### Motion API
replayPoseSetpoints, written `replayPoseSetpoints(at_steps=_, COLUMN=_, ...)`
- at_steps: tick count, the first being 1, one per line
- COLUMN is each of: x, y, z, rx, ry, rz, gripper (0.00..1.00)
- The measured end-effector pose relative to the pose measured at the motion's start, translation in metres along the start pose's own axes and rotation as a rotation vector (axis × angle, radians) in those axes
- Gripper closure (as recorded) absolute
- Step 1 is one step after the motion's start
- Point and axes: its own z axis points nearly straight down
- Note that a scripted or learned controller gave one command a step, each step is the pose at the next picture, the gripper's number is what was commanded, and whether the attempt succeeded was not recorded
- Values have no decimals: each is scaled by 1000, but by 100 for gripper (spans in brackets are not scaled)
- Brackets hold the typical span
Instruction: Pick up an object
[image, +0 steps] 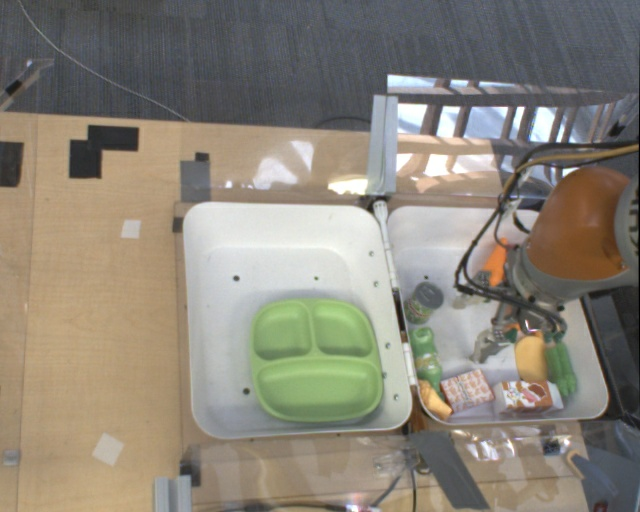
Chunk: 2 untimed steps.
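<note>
While the gripper (497, 338) is lowered at the right bin's (440, 255) lower right, nothing is lifted; its jaw state cannot be told.

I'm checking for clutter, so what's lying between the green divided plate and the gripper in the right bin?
In the camera view, a small green bottle lies between the green divided plate and the gripper.

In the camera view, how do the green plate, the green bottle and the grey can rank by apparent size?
1. green plate, by far the largest.
2. green bottle.
3. grey can, slightly smaller than the bottle.
</note>
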Motion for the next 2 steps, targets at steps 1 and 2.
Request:
replayPoseSetpoints(at_steps=1, x=-107, y=5, z=4, rx=-2, ry=4, rz=12, gripper=0)
replayPoseSetpoints(at_steps=2, x=-112, y=6, z=-12, rx=0, ry=-13, rz=9, gripper=100)
